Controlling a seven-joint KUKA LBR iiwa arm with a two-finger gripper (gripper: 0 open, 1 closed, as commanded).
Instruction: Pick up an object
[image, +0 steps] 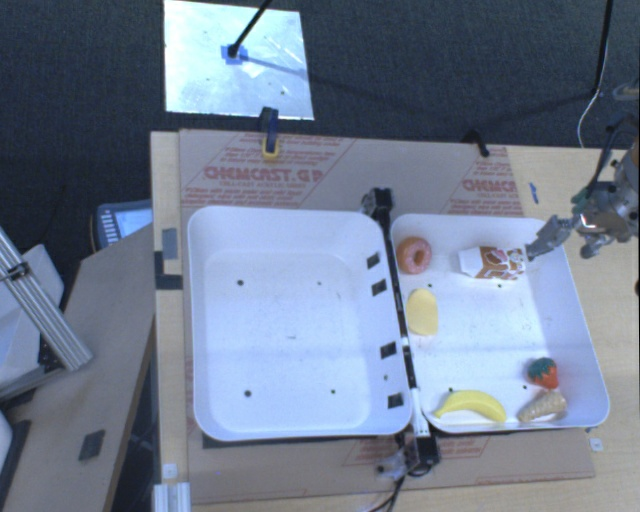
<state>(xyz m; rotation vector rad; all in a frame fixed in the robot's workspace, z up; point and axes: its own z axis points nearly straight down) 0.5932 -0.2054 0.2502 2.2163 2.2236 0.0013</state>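
The gripper (556, 235) is seen at the right edge of the view, over the upper right rim of the right bin (580, 330). Whether it is spread or pressed together cannot be told; nothing is seen held by it. It is just beside the right end of a white and brown carton (492, 262), which lies on its side near the bin's far wall; contact cannot be judged.

Left of the carton, a donut (414, 255) is placed in the bin's upper left corner. Below it, a yellow oval piece (423, 311) lies close to the divider between the bins. Along the near wall a banana (470, 404) is laid, with a tan cone (542, 406) to its right and a strawberry (543, 372) just above the cone.

The left bin (200, 330) is set against the right one, the two joined by black clips. Both rest on a board (300, 170) printed with red lettering.
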